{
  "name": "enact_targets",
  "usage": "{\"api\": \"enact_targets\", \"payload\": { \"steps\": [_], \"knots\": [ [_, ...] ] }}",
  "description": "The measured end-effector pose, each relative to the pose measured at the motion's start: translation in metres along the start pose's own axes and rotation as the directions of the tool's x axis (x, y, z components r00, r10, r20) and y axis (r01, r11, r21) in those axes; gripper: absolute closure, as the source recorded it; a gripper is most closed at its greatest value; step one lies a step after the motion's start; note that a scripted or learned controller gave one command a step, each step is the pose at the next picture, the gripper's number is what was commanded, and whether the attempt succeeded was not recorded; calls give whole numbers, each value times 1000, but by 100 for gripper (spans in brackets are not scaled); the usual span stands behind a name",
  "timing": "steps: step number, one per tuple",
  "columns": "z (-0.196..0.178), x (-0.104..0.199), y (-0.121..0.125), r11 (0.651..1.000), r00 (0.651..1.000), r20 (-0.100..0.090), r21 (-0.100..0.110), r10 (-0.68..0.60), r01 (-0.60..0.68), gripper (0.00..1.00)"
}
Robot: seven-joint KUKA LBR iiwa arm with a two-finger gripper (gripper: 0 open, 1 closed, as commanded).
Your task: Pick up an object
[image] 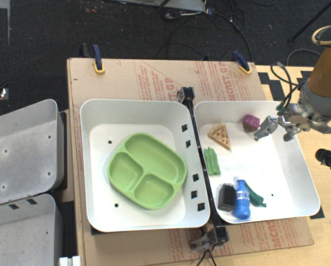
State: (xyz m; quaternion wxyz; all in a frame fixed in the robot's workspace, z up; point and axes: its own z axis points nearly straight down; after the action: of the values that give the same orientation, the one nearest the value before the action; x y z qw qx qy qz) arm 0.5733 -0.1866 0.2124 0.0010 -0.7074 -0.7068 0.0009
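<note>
Hovering with fingers spread, nothing held, gripper [273,128] just right of the purple block [251,122] at the right bin's [298,165] far end; likely light, rigid; best pinched across flat sides.

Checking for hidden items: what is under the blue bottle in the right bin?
A dark green piece sticks out from beneath the blue bottle; a black block lies beside it. Whatever sits directly beneath the bottle is covered.
</note>
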Motion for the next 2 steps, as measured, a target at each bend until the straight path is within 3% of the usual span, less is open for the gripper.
{"api": "enact_targets", "payload": {
  "steps": [1, 2],
  "knots": [
    [58, -5, -7, 1000, 1000, 0, 0, 1, -1, 0],
    [112, 1, 2, 1000, 1000, -1, 0, -4, 4, 0]
  ]
}}
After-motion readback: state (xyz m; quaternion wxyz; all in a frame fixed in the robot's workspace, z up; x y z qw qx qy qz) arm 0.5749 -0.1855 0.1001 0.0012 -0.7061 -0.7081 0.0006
